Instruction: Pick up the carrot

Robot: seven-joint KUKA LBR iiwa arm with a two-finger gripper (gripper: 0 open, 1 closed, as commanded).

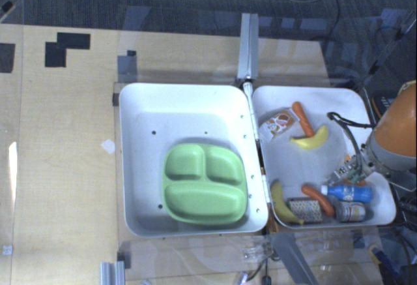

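A: Where's the carrot (301, 119)?

B: Upper middle of the right bin (365, 102), long axis running up-down, slightly slanted, lower end just beside a banana (311, 139) and a snack packet (278, 124).

A: Room around it?

B: Bare floor above and to its right.

A: Gripper (350, 171)?

B: Low by the bin's right wall, over a blue bottle (349, 193); its state can't be made out

Taking the right bin (365, 104) as landmark: the carrot (301, 119) lies toward its rear, a packet (278, 124) just left, a banana (310, 139) just before it. A divided tray (204, 182) sits in the left bin (140, 147). Possibly a bottle (350, 194) lies near its front-right corner.
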